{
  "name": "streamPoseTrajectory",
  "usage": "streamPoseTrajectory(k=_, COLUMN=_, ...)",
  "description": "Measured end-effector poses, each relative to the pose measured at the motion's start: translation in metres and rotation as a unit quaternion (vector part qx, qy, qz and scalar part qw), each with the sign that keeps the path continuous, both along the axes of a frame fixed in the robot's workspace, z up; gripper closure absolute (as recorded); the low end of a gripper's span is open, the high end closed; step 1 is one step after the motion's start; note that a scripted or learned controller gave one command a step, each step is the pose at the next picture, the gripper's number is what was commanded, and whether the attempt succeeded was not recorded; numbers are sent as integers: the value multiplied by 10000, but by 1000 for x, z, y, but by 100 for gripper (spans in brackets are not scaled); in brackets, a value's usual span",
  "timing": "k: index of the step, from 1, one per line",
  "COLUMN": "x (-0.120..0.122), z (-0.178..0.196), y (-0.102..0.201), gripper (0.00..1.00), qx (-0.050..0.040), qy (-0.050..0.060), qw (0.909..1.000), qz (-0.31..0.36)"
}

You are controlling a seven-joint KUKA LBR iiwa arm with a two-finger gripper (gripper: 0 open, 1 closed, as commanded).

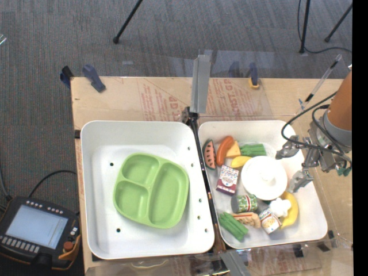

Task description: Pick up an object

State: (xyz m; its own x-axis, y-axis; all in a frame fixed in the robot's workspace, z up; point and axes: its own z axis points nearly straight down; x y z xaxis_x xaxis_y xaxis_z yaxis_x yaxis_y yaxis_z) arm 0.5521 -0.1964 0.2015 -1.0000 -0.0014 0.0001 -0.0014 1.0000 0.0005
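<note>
The right bin holds a pile of toy food. In it are a white round lid, a purple carton, a watermelon slice, an orange piece, a small can, a banana and a green vegetable. My gripper hangs over the right side of this bin, just right of the white lid. It is open, one finger pointing up-left and the other down, with nothing between them.
The left bin holds a green divided plate. A grey upright post stands behind the wall between the two bins. A teach pendant lies on the floor at the lower left, and tripod legs stand behind the bench.
</note>
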Motion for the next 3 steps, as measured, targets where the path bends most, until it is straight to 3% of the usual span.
streamPoseTrajectory(k=1, x=33, z=-104, y=63, gripper=0, qx=28, qy=53, qw=9997, qz=-254)
streamPoseTrajectory(k=2, x=45, z=-114, y=111, gripper=0, qx=4, qy=1, qw=9996, qz=-270)
streamPoseTrajectory(k=3, x=-9, z=-114, y=114, gripper=0, qx=4, qy=2, qw=9958, qz=-919)
